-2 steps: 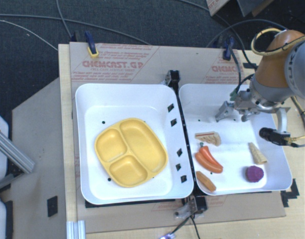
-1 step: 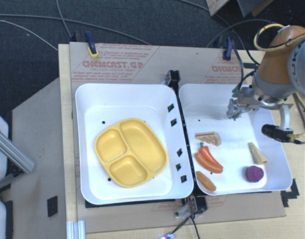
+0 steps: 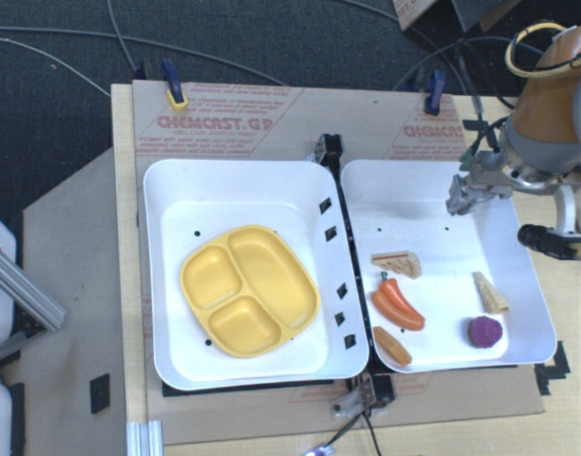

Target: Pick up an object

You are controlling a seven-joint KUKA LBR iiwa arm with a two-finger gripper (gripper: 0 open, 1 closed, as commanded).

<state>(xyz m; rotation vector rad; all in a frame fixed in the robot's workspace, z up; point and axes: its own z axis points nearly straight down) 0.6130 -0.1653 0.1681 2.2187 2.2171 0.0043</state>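
The right bin [image 3: 433,193] holds several small food items: a tan sandwich wedge [image 3: 397,265], an orange-red carrot-like piece [image 3: 398,306], a brown sausage-like piece [image 3: 392,346], a purple round piece [image 3: 484,332] and a beige wedge [image 3: 490,293]. My gripper [image 3: 464,196] hangs over the bin's far right corner, well away from all of them. Nothing shows between its fingers.
The left bin [image 3: 167,193] holds a yellow three-compartment tray [image 3: 249,290]. A black divider with clips [image 3: 336,245] runs between the bins. Blue clamps [image 3: 174,85] hold the cardboard base at the back. Cables lie on the dark floor behind.
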